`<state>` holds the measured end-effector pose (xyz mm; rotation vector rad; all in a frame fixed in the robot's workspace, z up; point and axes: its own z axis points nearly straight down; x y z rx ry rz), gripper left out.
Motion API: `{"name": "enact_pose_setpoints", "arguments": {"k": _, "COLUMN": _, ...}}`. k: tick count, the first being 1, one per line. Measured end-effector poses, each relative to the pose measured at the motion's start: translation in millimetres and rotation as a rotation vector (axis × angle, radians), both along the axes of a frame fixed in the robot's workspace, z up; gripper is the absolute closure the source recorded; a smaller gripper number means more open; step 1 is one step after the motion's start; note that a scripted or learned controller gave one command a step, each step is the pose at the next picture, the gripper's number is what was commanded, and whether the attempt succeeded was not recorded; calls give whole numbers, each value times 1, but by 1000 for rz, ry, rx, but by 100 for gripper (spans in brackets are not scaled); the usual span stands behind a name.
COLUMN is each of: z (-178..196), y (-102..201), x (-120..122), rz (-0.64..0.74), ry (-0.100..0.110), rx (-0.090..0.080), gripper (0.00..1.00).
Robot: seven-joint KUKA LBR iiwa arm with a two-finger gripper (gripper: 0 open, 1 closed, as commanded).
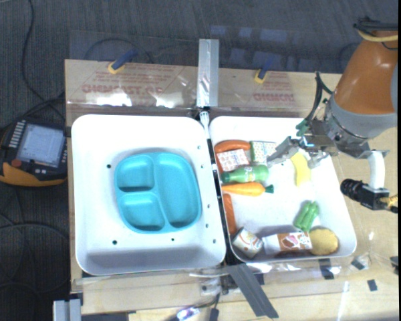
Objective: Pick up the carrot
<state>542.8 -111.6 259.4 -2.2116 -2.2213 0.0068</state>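
While the arm hangs in from the bench's right edge, notes run left to right. Left white plastic bin (87,199): holds a glossy turquoise three-compartment tray (158,190), smooth, rounded corners. Right white plastic bin (339,199): crowded along its left wall. Red-orange sausage-like piece with a printed label (231,154) at the far left corner; beneath it a green plastic bottle (244,174) lying on its side.

Orange toy carrot with a green stub end (243,189): lies just below the bottle, nearly touching it, toward the bin's left wall. Long axis runs roughly left-right across the bin, green end pointing right. Smooth, tapered, likely hard plastic.

Further right: yellow banana-shaped piece (300,168), green pepper-like piece (306,215), tan potato-like lump (324,241) at the near right corner.

Claw (285,147): grey metal, over the bin's far side beside the yellow piece, up and right of the carrot. Nothing seen between its fingers; how wide they stand I cannot tell. Judgement: next move needs travel left and toward the near edge, closing across the carrot's short width.
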Motion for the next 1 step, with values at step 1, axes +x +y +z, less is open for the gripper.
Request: {"name": "enact_pose_setpoints", "arguments": {"k": 1, "z": -133, "y": 19, "x": -19, "rz": -4, "ry": 2, "rx": 1, "gripper": 0}}
